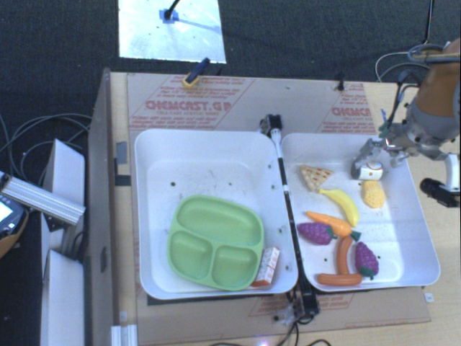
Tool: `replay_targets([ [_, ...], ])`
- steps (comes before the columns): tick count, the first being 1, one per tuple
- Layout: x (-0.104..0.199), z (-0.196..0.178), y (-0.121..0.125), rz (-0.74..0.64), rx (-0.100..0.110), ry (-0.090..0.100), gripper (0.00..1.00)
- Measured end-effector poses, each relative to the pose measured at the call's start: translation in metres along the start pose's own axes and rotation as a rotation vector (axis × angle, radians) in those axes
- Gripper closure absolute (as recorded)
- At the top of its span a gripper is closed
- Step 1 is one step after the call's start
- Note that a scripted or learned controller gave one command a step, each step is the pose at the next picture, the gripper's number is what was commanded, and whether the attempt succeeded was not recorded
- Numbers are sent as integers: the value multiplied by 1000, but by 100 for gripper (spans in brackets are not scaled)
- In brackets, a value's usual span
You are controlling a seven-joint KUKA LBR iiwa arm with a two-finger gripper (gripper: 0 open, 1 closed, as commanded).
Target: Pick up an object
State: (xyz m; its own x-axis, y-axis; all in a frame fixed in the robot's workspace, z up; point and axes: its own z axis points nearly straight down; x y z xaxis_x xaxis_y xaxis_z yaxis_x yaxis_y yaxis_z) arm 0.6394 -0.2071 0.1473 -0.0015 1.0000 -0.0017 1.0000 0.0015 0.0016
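The right bin (414, 215) holds toy food: a waffle wedge (315, 176), a banana (343, 204), a yellow corn cob (373, 193), a carrot (329, 221), two purple grape bunches (315, 232) (366, 259) and two sausages (343, 254) (340, 280). My gripper (369, 166) hangs low over the upper right part of this bin, just above the corn cob and right of the waffle wedge. Nothing shows between its fingers.
In the left bin (155, 164) lie a green divided plate (215, 242) and a small red and white packet (268, 267) at the plate's lower right. A black divider (283, 186) runs between the bins. Cables trail at the arm's right.
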Motion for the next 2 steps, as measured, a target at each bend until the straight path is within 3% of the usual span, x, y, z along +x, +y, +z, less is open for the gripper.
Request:
replay_targets([
  [1,1,49,22,-4,0,0,0],
  [2,1,36,24,-7,-5,-3,100],
])
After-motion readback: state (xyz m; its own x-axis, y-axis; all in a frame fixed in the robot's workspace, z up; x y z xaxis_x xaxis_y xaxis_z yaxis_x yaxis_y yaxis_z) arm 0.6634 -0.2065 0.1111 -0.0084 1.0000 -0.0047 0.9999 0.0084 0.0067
